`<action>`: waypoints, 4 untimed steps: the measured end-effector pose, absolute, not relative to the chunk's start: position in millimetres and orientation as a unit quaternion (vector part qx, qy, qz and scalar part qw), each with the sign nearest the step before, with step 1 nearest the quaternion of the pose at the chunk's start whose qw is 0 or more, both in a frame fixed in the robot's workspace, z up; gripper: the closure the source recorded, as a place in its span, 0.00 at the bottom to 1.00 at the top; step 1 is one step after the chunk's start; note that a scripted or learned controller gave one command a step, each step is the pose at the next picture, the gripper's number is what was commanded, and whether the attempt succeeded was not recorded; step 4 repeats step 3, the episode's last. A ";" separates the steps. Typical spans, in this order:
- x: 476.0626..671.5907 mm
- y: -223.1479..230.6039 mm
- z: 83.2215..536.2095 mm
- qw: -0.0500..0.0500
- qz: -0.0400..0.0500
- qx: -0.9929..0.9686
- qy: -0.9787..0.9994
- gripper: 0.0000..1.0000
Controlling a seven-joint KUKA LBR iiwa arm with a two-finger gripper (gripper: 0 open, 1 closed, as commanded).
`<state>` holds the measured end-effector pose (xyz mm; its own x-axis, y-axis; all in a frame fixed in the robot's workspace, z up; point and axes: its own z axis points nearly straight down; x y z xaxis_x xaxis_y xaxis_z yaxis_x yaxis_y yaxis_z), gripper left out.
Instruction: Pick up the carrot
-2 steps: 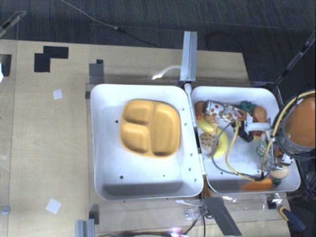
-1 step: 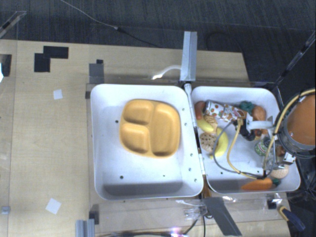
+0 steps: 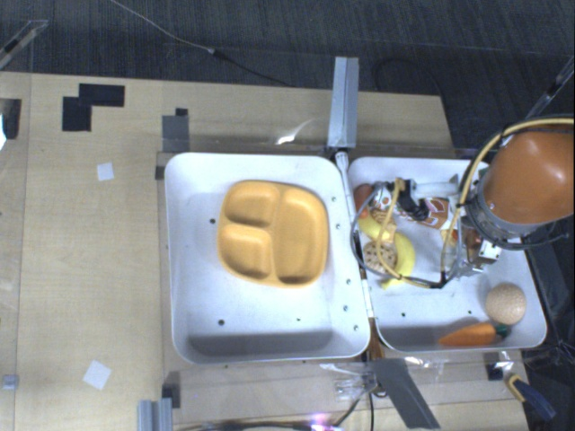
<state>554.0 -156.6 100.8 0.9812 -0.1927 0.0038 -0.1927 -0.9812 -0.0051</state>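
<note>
The arm's orange band point(image 3: 530, 180) is seen over the right bin point(image 3: 422, 326), with the pincer point(image 3: 456, 260) lowered at that bin's right-hand middle. Whether the pincer is apart or together cannot be told. The carrot point(image 3: 469, 335) is found below the pincer, lying flat along the bin's near edge, apart from it. A tan ball point(image 3: 506, 303) is noted just right of and below the pincer. A yellow divided plate point(image 3: 273, 233) is recorded far to its left, in the left bin point(image 3: 193, 259).
</note>
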 end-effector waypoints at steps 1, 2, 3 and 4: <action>532.3 -188.6 87.6 0.000 -0.004 -0.995 0.100 1.00; 494.3 -206.5 87.8 0.000 -0.004 -0.995 0.100 1.00; 547.0 -204.6 87.0 0.001 -0.004 -0.995 0.099 1.00; 547.0 -204.6 87.0 0.001 -0.004 -0.995 0.099 1.00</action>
